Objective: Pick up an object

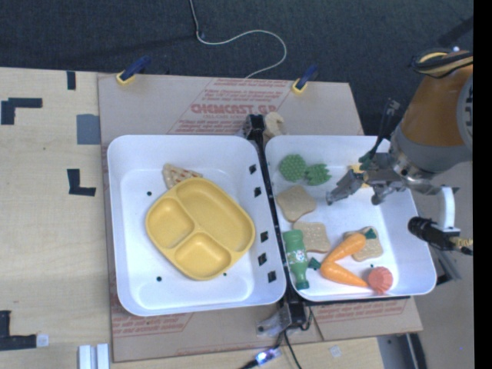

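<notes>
Cardboard-topped bench, yellow plastic divided plate [200, 228] in the left white bin [123, 206], while the two-finger gripper [361, 188] hangs fingers apart, holding nothing, above the right white bin [419, 264], near the green broccoli toy [302, 169].

The grey arm [438, 121], its orange band just above the wrist, reaches in from the right. Below it the gripper [361, 189] points leftward, its two dark fingers [342, 188] spread apart with nothing between them.
</notes>
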Available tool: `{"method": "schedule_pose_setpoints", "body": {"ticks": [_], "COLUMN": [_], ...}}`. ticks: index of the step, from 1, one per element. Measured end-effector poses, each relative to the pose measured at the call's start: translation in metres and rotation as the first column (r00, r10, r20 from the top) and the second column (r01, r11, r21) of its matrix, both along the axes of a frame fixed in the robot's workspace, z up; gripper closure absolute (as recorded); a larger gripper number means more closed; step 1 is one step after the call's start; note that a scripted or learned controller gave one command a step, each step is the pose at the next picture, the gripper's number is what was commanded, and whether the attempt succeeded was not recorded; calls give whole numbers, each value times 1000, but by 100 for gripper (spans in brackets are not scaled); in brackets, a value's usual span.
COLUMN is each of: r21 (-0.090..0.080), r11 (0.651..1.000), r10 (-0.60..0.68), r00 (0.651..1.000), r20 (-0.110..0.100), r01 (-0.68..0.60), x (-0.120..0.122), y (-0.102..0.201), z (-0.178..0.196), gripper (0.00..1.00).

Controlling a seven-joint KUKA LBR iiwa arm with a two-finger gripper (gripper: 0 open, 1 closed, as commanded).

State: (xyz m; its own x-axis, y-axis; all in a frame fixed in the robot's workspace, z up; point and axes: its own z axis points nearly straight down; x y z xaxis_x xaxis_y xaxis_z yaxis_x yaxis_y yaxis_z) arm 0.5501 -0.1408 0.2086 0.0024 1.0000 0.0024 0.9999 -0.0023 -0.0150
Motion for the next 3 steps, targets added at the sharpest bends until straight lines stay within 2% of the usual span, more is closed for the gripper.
{"method": "schedule_pose_setpoints", "body": {"ticks": [1,2,3], "r21": [-2,-1,-1], "r11": [1000,1000,1000], "r10": [3,3,4], "r00": [1000,1000,1000], "r20": [13,8,7], "r01": [-3,-3,-4], "x": [3,-6,-1], "y": [0,3,6], "z": [7,-54,-116], "gripper": [0,0,0]}}
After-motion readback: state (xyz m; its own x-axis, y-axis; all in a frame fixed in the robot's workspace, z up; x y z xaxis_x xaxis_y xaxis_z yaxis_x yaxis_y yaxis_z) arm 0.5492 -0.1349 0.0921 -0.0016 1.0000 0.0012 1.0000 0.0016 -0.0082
